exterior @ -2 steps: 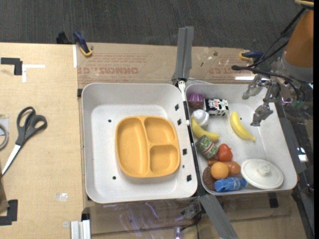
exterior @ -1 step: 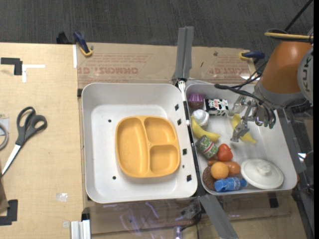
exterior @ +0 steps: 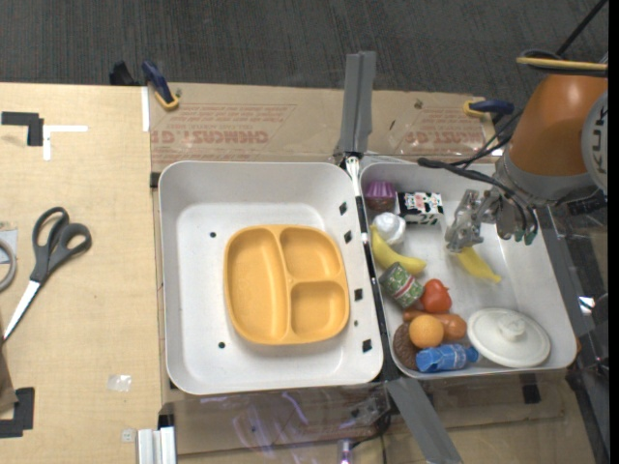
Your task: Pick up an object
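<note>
- The arm (exterior: pixel 566 129) reached in from the right, its gripper (exterior: pixel 464 230) hanging over the right bin (exterior: pixel 556 298).
- Just below the gripper lay a small yellow piece (exterior: pixel 479 265); it may have been touching the fingertips, but nothing sat clearly between them.
- Whether the jaws were open or closed could not be told from this angle.
- The right bin also held a banana (exterior: pixel 392 255), a purple cup (exterior: pixel 378 194), a black-and-white carton (exterior: pixel 422 206), a green can (exterior: pixel 400 284), a red pepper (exterior: pixel 436 296), an orange (exterior: pixel 426 331), a blue bottle (exterior: pixel 445 358) and a white lid (exterior: pixel 509 336).
- The left bin (exterior: pixel 184 288) held a yellow divided plate (exterior: pixel 286 283).
- Scissors (exterior: pixel 44 259) lay on the bench, well to the left of the bins.
</note>
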`<action>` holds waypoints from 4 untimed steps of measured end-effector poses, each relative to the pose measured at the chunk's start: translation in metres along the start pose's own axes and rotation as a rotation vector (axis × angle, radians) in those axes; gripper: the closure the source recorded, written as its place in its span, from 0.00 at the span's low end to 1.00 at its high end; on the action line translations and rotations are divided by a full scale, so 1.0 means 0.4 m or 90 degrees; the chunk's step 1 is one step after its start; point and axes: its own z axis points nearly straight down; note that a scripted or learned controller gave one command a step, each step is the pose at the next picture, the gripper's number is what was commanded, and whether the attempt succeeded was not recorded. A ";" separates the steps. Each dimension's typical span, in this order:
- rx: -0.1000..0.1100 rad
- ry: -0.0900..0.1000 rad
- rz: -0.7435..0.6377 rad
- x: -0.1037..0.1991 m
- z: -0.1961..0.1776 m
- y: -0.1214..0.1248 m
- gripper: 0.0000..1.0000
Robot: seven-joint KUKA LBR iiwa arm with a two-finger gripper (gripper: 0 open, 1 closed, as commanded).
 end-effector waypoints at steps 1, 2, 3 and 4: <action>0.000 0.000 0.000 0.000 0.000 0.000 0.00; 0.000 0.005 0.096 0.064 0.030 0.030 0.00; 0.000 0.002 0.094 0.060 0.003 0.033 1.00; -0.002 0.001 -0.305 -0.061 0.026 -0.069 1.00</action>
